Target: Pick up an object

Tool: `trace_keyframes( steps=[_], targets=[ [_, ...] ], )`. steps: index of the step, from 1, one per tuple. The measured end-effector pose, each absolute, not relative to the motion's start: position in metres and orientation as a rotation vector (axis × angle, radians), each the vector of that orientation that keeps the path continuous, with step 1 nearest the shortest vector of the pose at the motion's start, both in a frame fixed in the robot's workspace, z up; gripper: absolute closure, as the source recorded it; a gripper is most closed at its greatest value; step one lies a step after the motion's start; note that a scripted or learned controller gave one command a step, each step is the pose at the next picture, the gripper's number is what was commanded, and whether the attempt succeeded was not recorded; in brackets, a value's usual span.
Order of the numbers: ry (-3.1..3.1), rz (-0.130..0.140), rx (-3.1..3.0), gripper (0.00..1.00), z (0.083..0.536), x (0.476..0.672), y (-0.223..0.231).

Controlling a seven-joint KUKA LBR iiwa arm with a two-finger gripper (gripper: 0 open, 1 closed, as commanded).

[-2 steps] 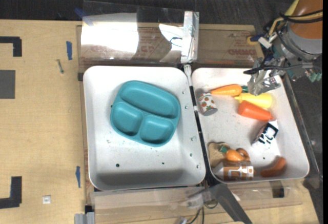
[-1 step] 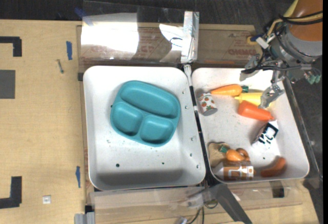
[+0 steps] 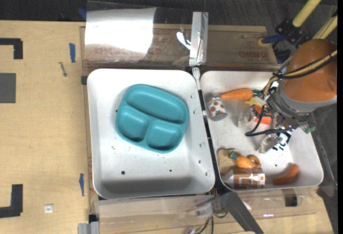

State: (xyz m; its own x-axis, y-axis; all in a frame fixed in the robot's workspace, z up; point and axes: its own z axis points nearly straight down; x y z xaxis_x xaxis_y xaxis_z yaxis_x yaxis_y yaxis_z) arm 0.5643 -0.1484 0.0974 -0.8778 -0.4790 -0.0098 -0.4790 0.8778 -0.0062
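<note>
At the near edge of the right bin (image 3: pixel 316 171), a small bottle with an orange-and-white label (image 3: pixel 247 179) is seen lying on its side, and a brown sausage-shaped toy (image 3: pixel 285 174) lies just to its right. Just behind the bottle, a small orange fruit-like toy (image 3: pixel 246 162) is set against a brownish toy (image 3: pixel 228 158). Farther in, the gripper (image 3: pixel 272 141) is lowered into the middle of the same bin, hung with dark cables; whether it is spread or closed cannot be told, and nothing can be made out between its tips. A small white cup with red spots (image 3: pixel 216 108) stands near the bin's left wall, and a toy carrot (image 3: pixel 237 94) lies at the far side. The left bin (image 3: pixel 102 136) carries a teal divided plate (image 3: pixel 151 117) with three compartments. Beyond both bins, a clear plastic sheet (image 3: pixel 139 40) is laid over the counter (image 3: pixel 37 120).
</note>
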Motion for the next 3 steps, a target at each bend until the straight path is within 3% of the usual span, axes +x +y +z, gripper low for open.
trace_keyframes(
  steps=[1, 3],
  targets=[
    [3.046, -0.006, -0.717, 0.0, 0.089, 0.548, -0.135],
    [3.045, -0.006, -0.724, 0.0, 0.089, 0.564, -0.116]
  ],
)
